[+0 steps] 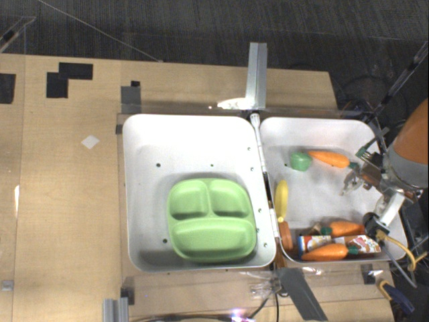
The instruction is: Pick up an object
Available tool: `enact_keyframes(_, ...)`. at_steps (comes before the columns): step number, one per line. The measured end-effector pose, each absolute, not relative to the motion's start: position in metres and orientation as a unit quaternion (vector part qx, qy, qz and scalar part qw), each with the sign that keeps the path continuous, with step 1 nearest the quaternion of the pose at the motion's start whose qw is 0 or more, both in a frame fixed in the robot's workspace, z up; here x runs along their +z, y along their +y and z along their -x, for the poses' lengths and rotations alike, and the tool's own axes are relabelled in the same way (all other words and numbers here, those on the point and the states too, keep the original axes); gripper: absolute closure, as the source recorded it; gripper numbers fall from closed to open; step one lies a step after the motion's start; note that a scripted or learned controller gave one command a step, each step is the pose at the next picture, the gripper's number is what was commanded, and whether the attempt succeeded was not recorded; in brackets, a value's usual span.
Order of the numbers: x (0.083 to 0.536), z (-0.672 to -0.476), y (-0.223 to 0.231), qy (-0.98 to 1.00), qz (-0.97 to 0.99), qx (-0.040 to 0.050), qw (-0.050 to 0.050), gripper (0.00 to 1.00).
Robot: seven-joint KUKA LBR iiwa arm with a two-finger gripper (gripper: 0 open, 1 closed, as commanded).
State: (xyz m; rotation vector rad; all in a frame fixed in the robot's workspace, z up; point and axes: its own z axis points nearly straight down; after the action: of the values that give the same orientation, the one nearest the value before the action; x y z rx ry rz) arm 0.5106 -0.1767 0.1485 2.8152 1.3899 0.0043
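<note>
Two shallow white bins sit side by side on the wooden bench. The left bin carries a green divided plate, three compartments, nothing on it. The right bin has all the small toy food, and the arm, grey below its orange band, leans in over that bin's right wall.

The gripper hangs at the right side of this bin, roughly halfway down it; its metal tip is small and blurred from here, so I cannot tell whether it is spread or closed, and nothing shows caught in it.

The nearest piece looks like the toy carrot with its green top. It lies just to the upper left of the gripper, apart from it, with its long axis running across the bin, the green end pointing toward the divider. A grasp there would want to close across that axis, I'd judge.

Farther off, a yellow banana lies along the divider wall. Along the bin's near edge sits a crowded pile: two more carrots, a small ketchup-like bottle, and a brown piece, all touching.
</note>
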Motion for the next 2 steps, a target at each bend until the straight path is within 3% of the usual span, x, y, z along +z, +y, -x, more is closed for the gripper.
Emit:
enact_keyframes(1, 0.091, -0.595, -0.16, 0.436, -0.9, 0.0011, 0.001, 0.0)
enact_keyframes(2, 0.088, -0.632, -0.185, 0.433, -0.902, 0.0029, 0.003, 0.0)
